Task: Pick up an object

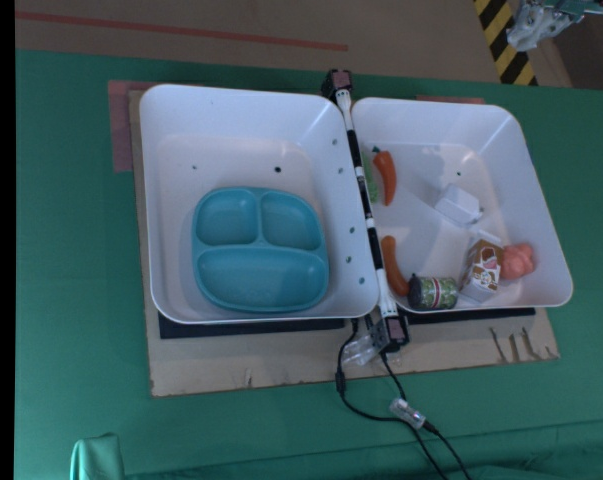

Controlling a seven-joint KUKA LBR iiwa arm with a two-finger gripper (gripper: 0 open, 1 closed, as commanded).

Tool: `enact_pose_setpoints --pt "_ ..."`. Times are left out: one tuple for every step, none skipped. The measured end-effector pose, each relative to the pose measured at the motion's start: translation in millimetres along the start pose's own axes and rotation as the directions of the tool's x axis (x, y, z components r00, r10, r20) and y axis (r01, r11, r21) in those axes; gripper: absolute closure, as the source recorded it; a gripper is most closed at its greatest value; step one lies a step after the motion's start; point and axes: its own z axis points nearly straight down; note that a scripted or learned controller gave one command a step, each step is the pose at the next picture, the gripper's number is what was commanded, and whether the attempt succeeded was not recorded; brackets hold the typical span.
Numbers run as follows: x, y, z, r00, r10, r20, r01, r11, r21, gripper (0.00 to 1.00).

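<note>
The right bin [521,168] holds several small items. An orange carrot with a green top [385,176] lies by the left wall. A second orange piece [392,265] lies lower along the same wall. A dark can [433,291] rests on its side at the front, beside a small printed carton [484,266] and a pink toy [520,259]. A white block [458,205] sits near the middle. My gripper [549,10] hangs at the top right of the view, beyond the green bench and well away from both bins, with nothing seen in it.
The left bin [181,128] holds a teal divided plate [261,250]. A black-and-white divider strip [358,178] runs between the bins. Cables [401,408] trail over the green cloth in front. Yellow-black hazard tape [496,13] marks the floor near the gripper.
</note>
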Motion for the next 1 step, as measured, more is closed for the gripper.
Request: enact_pose_setpoints --pt "52.7 -93.0 49.1 0.999 -0.016 -0.048 0.02 0.996 0.084 1.0"
